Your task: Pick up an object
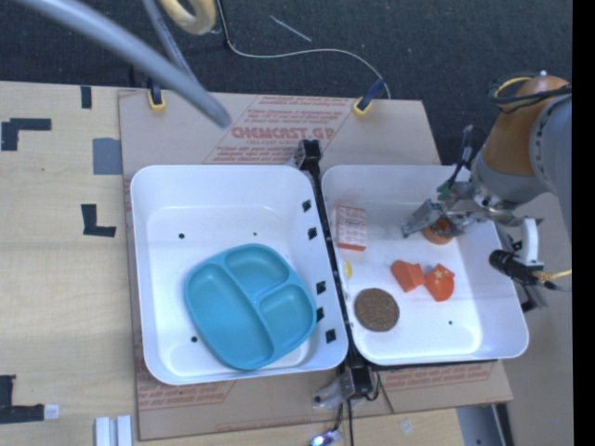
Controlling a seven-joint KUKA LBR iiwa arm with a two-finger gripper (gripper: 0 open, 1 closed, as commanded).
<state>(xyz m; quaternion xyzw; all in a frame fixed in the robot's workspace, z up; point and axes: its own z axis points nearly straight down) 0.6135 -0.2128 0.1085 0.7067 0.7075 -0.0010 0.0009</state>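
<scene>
The table (56,249) carries two white bins side by side. The left bin (158,203) holds a blue divided plate (249,305), lying flat toward the table's near edge. The right bin (483,342) holds loose small items, apparently scattered as picking targets: a brown disc (376,309), orange pieces (423,277) and a patterned card (350,227). The hand (437,219) is low at that bin's far right, right over a small orange object (437,231); how far open it is, I cannot tell.

plate (249,305) in left bin (153,207); cookie (376,308) in right bin (502,337).
</scene>
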